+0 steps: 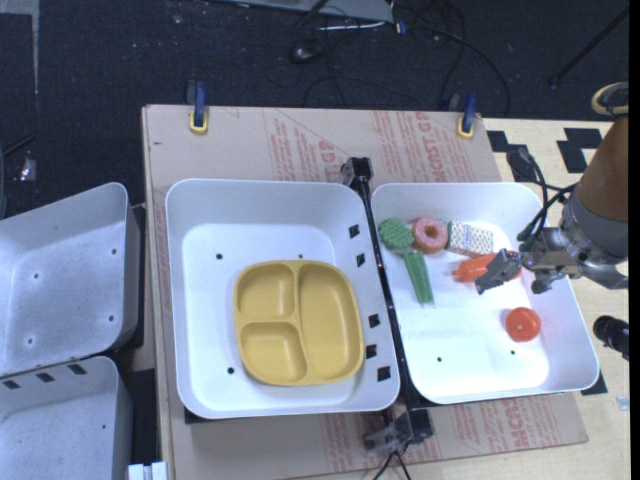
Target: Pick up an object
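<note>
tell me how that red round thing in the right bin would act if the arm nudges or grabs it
The red round thing looks ball-like, so a nudge would probably send it rolling across the right bin. It sits apart from the other items, so nothing would stop it early. Its curved sides may slip from the end effector.

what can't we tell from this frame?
- Claw: too small and dark in the camera view to tell open from shut, or whether it touches the orange toy.
- Arm: cut off by the right edge.
- White packet: print too small to read.
</note>
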`<state>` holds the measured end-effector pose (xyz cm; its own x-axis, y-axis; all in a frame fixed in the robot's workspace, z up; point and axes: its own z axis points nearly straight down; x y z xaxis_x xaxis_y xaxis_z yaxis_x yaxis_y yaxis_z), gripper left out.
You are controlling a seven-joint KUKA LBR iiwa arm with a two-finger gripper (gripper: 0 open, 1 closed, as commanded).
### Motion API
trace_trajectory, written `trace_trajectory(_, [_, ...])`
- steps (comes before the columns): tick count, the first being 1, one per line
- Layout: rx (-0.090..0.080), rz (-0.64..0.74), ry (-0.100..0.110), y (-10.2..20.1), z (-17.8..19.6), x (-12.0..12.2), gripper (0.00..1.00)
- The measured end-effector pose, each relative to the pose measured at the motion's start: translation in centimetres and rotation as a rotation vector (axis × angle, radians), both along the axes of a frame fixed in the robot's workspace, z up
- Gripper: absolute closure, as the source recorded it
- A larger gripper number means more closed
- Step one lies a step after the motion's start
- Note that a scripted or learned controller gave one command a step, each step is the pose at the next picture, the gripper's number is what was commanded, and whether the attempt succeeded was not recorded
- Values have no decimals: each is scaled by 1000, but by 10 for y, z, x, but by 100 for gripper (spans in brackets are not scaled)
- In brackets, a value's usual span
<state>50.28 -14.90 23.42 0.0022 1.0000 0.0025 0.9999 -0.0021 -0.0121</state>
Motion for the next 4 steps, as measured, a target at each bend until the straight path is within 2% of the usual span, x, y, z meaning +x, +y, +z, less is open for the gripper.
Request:
trace_trajectory(1, [-2, 3, -12, 0, 5, 2, 0])
trace_trajectory(3, [-1, 0, -6, -6, -120, 9, 0])
trace_trajectory(4, [-1, 1, -8, -5, -144, 8, 0])
